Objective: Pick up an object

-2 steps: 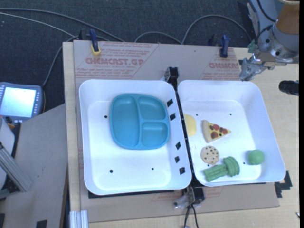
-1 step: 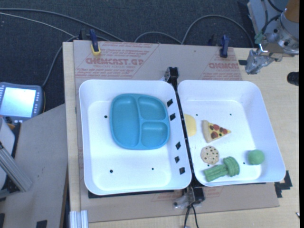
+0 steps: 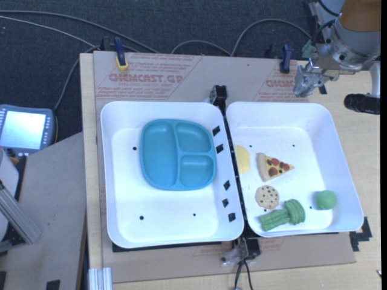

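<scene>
Five toy foods, including a pizza slice (image 3: 274, 165), fill the right bin (image 3: 326, 121); gripper (image 3: 307, 83) state unclear.

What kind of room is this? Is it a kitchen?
Probably a robot lab, not a kitchen. The food is toys: a pizza slice and a cookie in a white bin. A robot arm hangs above the bench, with cables trailing behind.

arm (image 3: 357, 11) cropped at top-right edge
</scene>
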Action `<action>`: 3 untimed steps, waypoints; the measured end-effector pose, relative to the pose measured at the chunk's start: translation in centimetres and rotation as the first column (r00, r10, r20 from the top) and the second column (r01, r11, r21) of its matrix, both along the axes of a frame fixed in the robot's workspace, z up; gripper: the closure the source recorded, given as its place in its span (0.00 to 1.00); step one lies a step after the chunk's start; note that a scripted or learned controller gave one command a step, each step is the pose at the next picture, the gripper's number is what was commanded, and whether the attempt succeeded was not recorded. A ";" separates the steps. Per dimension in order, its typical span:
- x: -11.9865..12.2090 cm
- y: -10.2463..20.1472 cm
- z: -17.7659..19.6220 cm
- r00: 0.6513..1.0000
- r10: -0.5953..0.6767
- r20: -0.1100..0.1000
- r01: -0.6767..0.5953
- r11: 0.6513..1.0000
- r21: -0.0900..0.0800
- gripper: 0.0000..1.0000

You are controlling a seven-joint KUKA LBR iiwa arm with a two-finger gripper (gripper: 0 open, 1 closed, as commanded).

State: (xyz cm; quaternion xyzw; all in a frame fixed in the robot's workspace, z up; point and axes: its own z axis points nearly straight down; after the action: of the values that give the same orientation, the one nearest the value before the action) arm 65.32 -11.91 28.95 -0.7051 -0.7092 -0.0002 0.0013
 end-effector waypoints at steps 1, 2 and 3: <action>-0.2 4.5 -0.6 1.000 -0.001 -0.001 0.001 1.000 0.000 1.00; -0.8 9.1 -3.1 1.000 -0.001 -0.003 0.001 1.000 0.000 1.00; -0.8 14.4 -3.5 1.000 -0.001 -0.001 0.001 1.000 -0.001 1.00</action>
State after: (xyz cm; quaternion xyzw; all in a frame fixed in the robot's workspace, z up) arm 64.48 2.51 25.48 -0.7053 -0.7089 0.0004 0.0015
